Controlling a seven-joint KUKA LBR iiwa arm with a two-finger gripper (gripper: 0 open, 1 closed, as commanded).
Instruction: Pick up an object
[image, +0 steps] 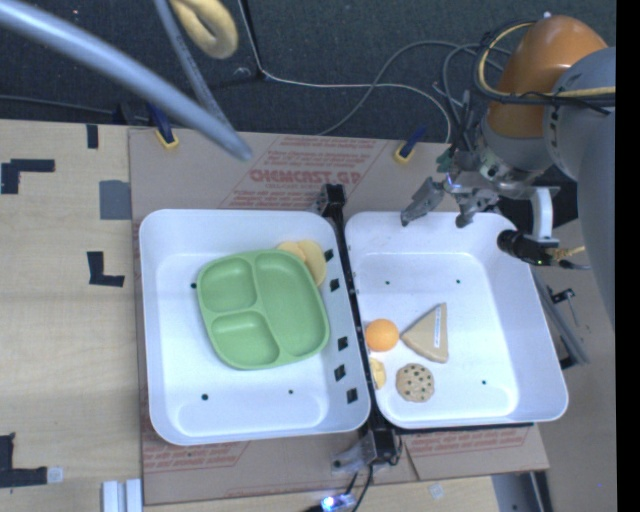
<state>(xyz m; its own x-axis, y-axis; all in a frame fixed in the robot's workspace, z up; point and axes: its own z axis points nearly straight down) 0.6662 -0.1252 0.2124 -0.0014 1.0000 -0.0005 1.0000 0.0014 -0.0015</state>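
From where I work I see red print on the brown cardboard sheet (300, 165) under my two bins, just behind the left bin (160, 300). The large line looks like "CHEMCAST GP", though the letters are faint and I am not sure of each one. Smaller red lines run above and below it, too small for me to read. I can read nothing else.

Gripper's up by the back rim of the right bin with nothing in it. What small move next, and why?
Probably bring the gripper forward over the right bin and lower it toward the sandwich wedge. Its jaws look open, nothing between them, and the wedge lies largely clear, while the orange ball and cookie crowd the inner wall.
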